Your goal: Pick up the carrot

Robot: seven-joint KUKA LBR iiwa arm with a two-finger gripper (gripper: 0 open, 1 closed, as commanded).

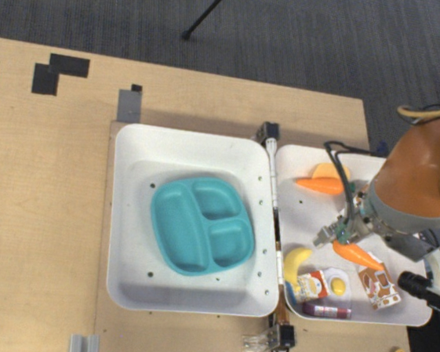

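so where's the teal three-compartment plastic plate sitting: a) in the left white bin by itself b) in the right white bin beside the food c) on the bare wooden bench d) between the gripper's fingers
a: the teal three-compartment plastic plate lies flat in the left white bin, while the orange carrot, under the gripper, and the other toy food lie in the right white bin.

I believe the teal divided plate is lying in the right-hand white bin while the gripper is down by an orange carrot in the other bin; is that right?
Not quite: the camera view shows the teal divided plate lying in the left-hand white bin. The gripper is indeed down by an orange carrot in the other, right-hand white bin.
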